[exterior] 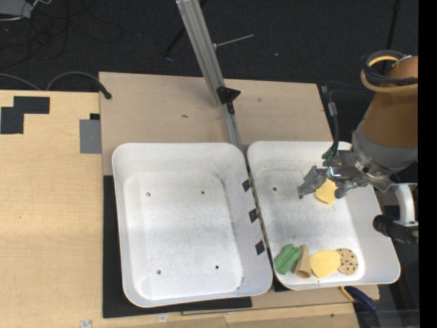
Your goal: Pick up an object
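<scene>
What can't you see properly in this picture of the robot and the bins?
- Yellow piece: the pincer covers its top in the camera view, so its shape is unclear, and whether it is gripped.
- Green item, tan item, yellow item and cookie: too small to identify surely.
- Arm: cut off at the right edge.

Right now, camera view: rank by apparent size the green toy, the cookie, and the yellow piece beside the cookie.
1. green toy and yellow piece: look alike in size, so unranked
2. cookie: smallest

All lie together in the right bin, so nearness hardly matters.
</scene>
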{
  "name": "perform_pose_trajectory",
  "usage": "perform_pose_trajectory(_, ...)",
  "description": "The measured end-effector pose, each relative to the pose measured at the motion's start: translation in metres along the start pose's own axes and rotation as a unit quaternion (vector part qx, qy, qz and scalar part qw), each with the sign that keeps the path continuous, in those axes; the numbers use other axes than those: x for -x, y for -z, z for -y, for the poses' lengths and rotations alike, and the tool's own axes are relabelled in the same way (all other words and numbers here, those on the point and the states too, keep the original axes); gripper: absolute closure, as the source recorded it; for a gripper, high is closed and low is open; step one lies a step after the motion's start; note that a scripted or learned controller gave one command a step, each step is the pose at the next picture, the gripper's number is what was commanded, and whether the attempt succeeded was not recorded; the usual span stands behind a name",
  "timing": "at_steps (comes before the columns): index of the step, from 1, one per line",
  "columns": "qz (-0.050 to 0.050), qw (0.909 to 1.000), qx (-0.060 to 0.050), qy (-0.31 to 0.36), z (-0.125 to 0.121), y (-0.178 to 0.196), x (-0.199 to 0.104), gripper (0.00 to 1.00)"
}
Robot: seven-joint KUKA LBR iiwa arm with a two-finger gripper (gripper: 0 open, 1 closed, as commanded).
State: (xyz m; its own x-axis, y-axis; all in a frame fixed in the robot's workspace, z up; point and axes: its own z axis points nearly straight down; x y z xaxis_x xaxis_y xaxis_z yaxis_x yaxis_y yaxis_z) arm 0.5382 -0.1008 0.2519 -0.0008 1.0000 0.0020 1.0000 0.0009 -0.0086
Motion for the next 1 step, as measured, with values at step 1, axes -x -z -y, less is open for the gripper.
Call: perform_pose_trajectory(1,0.001,1.0000,0.003,-0.002,-0.0006,0.0025,0.0016,0.00)
